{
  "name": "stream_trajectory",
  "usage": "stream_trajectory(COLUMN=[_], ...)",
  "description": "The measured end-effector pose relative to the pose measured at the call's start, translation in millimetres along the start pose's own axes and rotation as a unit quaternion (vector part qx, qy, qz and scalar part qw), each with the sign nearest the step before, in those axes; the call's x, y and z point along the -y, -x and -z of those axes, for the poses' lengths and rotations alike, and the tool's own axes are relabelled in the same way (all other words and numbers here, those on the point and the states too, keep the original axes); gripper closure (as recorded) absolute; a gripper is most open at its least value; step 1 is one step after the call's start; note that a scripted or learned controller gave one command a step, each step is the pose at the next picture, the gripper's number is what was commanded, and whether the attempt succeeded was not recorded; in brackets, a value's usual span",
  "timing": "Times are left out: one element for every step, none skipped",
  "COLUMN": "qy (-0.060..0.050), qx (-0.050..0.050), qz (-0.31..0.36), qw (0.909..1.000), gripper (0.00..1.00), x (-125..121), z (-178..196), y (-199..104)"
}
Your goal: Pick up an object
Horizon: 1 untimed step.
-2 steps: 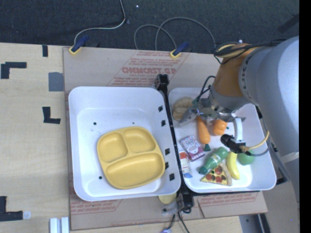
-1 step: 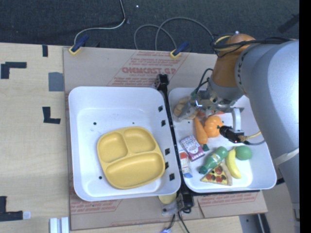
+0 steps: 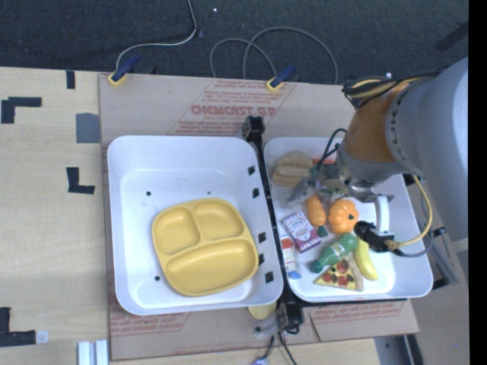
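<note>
The right bin (image 3: 415,284) holds several toy foods. A tan bun (image 3: 289,167) lies at its far left. Nearer me are an orange oval piece (image 3: 315,210), a round orange fruit (image 3: 342,215), a pink and white packet (image 3: 299,229), a green bottle (image 3: 333,252), a yellow banana (image 3: 365,261) and a pizza slice (image 3: 339,278). My gripper (image 3: 318,187) is low in this bin, just right of the bun and right above the orange oval piece. The wrist hides its tips, and nothing shows as lifted.
The left bin (image 3: 122,204) holds a yellow divided plate (image 3: 204,245). A small tube (image 3: 289,258) lies along the right bin's left wall. The grey arm with its orange band (image 3: 377,131) covers the right bin's far right part. Cables (image 3: 266,48) lie behind the bins.
</note>
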State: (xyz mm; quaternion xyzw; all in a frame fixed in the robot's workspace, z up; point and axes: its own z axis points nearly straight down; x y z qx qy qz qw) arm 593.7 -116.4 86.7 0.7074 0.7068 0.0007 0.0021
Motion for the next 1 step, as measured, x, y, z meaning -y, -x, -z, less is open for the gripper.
stream_trajectory(qy=[0.0], qx=[0.001], qz=[0.001], qw=[1.0], gripper=[1.0], x=[-1.9], z=[10.0], y=[-0.2])
